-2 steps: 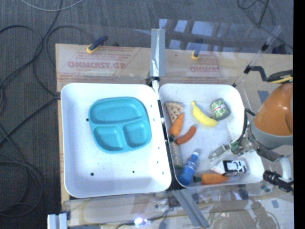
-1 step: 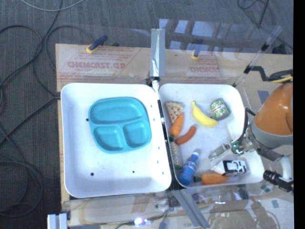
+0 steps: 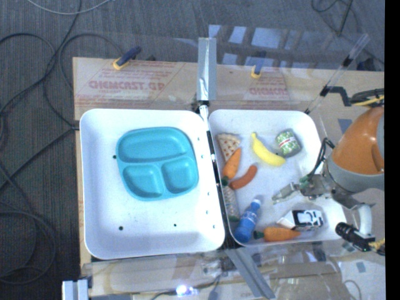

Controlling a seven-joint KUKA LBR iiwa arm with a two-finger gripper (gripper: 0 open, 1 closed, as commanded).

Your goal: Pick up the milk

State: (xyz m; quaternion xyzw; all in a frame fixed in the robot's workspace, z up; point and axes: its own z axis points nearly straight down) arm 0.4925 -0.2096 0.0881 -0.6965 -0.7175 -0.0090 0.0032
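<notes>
Overhead view of two white bins. The left bin [image 3: 94, 186] holds a blue sectioned tray [image 3: 157, 162]. The right bin [image 3: 309, 122] holds a waffle piece [image 3: 229, 144], a banana [image 3: 266, 151], a green-labelled can [image 3: 288, 142], two carrots [image 3: 232, 163], a sausage [image 3: 244, 176], a blue bottle [image 3: 248, 220] and the milk carton [image 3: 306, 218], which lies near the front right corner. The gripper [image 3: 289, 192] hangs just above and left of the milk carton; whether its claw is released or clenched cannot be told.
</notes>
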